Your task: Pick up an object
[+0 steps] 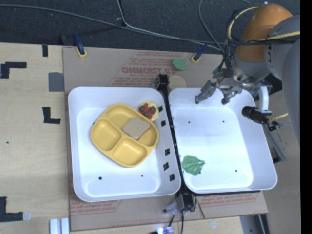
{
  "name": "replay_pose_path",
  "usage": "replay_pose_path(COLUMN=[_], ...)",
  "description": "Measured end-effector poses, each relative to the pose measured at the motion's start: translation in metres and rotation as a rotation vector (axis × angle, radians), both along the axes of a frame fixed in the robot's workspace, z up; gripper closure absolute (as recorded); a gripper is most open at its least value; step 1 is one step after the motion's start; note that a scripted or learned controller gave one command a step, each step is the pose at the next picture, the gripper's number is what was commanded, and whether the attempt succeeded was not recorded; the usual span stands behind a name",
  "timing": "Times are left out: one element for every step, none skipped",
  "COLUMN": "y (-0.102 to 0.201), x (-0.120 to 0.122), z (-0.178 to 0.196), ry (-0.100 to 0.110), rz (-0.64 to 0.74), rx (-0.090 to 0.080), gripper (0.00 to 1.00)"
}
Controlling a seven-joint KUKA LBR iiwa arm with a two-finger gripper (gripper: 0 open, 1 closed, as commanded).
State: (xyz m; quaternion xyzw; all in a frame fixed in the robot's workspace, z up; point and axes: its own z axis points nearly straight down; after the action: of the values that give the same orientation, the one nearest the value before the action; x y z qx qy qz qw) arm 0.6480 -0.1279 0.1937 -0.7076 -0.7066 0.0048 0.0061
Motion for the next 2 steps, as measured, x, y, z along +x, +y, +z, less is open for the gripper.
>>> replay_pose_path(y=[0.0, 0.003], x=[0.003, 0.004], z=[0.009, -0.035], ry=[-0.014, -0.01], rz=[0.003, 0.004], rx=[-0.002, -0.002], gripper=[0.0, 0.0])
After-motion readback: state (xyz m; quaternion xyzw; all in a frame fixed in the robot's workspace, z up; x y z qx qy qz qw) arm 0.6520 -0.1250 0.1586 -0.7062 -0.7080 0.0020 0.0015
